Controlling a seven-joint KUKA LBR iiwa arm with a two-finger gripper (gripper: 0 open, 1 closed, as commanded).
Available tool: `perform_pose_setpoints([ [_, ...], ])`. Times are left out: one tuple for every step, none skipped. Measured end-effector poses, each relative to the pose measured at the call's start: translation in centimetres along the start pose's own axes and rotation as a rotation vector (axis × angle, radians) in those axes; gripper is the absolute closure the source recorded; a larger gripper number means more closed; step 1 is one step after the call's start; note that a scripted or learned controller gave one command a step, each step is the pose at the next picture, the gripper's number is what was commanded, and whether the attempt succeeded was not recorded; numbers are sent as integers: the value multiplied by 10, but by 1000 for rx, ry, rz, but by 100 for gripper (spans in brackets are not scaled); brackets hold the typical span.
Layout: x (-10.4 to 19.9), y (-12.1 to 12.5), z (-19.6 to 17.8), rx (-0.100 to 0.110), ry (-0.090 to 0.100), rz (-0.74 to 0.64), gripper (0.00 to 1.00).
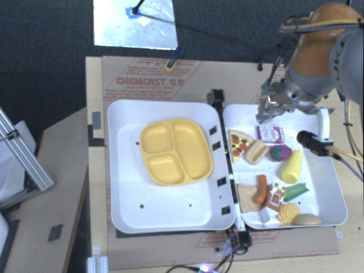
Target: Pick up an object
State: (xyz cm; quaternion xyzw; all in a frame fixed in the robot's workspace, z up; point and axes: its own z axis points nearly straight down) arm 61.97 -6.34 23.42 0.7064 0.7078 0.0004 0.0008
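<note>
**Over the right bin: gripper poised above the far end of the toy food**

Above the far edge of the right bin (335,206), the gripper (268,114) is seen hanging from the grey and orange arm (318,50), which reaches in from the right. Whether anything is grasped cannot be told: the tips are small and blurred against the white bin floor, and nothing is seen between them.

No single object is named by the task, so any of the toy foods may be taken as the target. Nearest is the pink carton (271,133), lying just beside and slightly nearer the camera than the gripper, a little to its right in the view. The pizza slice (239,143) and the hot dog bun (256,151) lie close by, further toward the viewer and toward the divider between the bins. The purple piece (280,152) and the yellow corn cob (292,166) sit beyond the carton; the cob's long axis runs roughly from the far right toward the near left. A cluster of other items, among them a sausage (260,189) and a green piece (295,191), is packed at the near end of the bin, well apart from the gripper.

The left bin (122,209) holds a yellow divided plate (173,151), far from the gripper across the divider.

It is judged that a short move toward the viewer followed by a descent would bring the gripper onto the carton; crowding by the bun and purple piece could spoil a clean grasp.
</note>
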Motion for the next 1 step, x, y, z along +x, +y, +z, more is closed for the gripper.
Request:
perform_pose_setpoints([
  [6, 2, 1, -1, 0, -3, 100],
])
